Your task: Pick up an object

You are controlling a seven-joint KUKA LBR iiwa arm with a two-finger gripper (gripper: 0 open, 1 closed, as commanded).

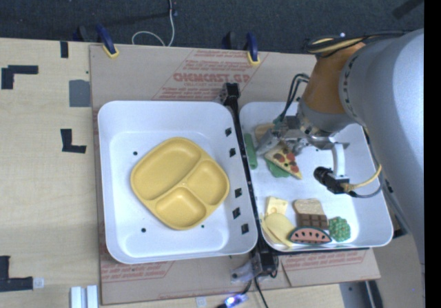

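My gripper point(288, 140) hangs low in the upper left part of the right bin point(368, 162), under the grey wrist and orange band. Right below it lies a pizza slice point(284, 161), resting on a green leaf piece point(275, 169). A thin green piece point(251, 156) lies by the bin's left wall. Whether the gripper touches the pizza slice is hidden by the gripper body.
At the right bin's front lie a pale cheese wedge point(276, 205), a yellow piece point(277, 228), a brown chocolate bar point(310, 212), a watermelon slice point(309, 235) and a broccoli floret point(339, 229). The left bin point(114, 127) holds a yellow divided plate point(179, 181). A black cable end point(331, 181) hangs off the arm.
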